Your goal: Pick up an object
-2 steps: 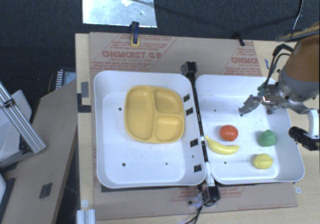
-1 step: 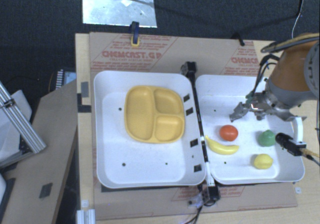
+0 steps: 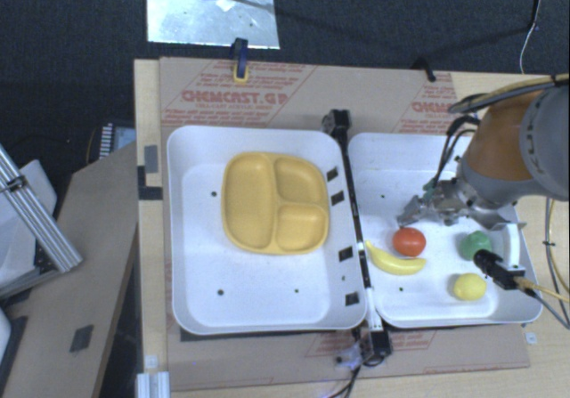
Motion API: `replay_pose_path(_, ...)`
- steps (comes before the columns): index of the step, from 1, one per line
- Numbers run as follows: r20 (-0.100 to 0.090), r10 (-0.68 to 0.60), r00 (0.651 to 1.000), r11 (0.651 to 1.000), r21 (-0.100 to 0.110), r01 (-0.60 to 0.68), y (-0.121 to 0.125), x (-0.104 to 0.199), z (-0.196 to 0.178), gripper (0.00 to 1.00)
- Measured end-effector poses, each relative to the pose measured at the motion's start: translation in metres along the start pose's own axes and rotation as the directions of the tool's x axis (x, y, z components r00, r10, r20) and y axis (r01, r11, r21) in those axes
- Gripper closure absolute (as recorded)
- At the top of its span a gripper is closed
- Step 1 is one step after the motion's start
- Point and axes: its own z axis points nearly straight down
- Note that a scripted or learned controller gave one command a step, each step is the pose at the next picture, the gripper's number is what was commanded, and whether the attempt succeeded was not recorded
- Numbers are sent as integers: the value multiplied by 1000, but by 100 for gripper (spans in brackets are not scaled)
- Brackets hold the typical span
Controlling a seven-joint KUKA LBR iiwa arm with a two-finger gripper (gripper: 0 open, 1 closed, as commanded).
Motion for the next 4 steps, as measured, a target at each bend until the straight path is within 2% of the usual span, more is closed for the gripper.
replay_pose_path(1, 1, 1, 1000, 1000, -3, -1, 1, -1, -13, 100)
replay_pose_path(2, 1, -3, 1000, 1000, -4, 3, 4, 3, -56, 100)
replay_pose_path(3, 2, -4, 1000, 1000, -7, 4, 10, -3, -117, 100)
replay_pose_path(4, 1, -5, 1000, 1000, -3, 5, 11, -3, -119, 100)
